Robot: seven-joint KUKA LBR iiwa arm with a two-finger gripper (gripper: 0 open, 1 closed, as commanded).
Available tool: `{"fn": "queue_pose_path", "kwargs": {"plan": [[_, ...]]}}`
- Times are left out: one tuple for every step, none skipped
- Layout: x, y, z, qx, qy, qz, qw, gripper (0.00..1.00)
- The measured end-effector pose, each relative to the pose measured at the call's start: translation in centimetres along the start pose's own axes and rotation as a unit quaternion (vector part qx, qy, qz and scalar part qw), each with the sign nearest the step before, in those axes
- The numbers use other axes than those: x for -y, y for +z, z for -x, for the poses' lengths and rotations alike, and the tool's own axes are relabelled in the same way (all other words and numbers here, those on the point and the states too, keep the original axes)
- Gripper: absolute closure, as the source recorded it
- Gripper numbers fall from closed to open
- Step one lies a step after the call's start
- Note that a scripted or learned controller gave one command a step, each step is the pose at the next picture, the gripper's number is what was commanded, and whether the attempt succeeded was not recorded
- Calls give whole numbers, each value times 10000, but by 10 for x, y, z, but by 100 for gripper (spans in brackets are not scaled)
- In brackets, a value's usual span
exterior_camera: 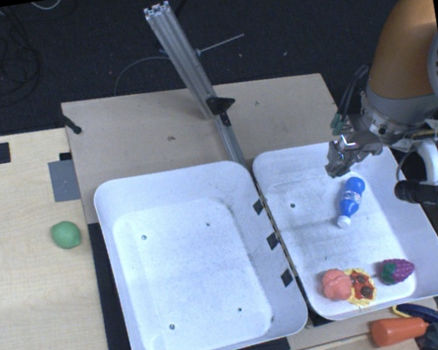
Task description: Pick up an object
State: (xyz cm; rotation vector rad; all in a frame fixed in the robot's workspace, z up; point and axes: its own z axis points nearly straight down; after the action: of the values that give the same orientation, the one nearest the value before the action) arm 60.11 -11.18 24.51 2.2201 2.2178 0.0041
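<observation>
Blue bottle point(350, 199) lies on its side in the right bin point(304, 189), upper half, white cap toward the bin's centre. Pincer point(341, 159) hangs just above and beside the bottle's blue end, nothing seen between its tips; whether it is spread or closed cannot be told. Recommended: centre over the bottle's body, straddle its short axis, then descend. Pink, yellow and purple toys point(365, 280) sit well apart at the near wall.
</observation>
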Motion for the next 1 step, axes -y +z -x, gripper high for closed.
{"fn": "queue_pose_path", "kwargs": {"plan": [[0, -31, 1, -1, -2, -10, 10000, 100]]}}
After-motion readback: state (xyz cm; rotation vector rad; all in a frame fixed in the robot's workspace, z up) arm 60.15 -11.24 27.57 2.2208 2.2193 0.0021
